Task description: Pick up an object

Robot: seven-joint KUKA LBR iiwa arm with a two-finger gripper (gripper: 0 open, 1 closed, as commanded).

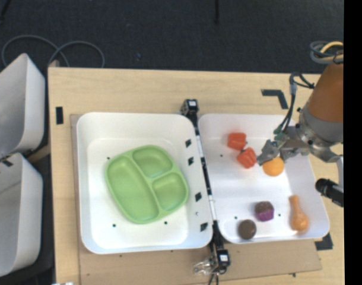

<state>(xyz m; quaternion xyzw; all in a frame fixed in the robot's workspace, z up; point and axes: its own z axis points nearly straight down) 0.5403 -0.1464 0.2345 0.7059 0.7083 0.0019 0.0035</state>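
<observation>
1. Starting nearest the camera: a brown ball (247, 229) is sitting by the near wall of the right bin (228, 192), a purple piece (264, 211) is lying just beyond it, and an orange carrot-like piece (298, 214) is lying near the bin's right corner.
2. Lying in the left bin (92, 159), well apart from all that, is a green divided plate (146, 183).
3. Moving up to mid-bin, the gripper (270, 154) is hanging low over the right bin, right against an orange ball (274, 167), which is looking like the target.
4. As for its grip, I cannot tell how wide it is set, or whether anything is caught in it; the ball is showing just below the tip.
5. Just left of the tip, a red block (247, 158) is crowding in, and a second red block (237, 141) is lying a little farther back.
6. Judging the risk: the ball is round, so an off-centre squeeze could be sending it rolling toward the wall.
7. Also worrying: the near red block is so close that the closing gripper could be nudging or catching it instead.
</observation>
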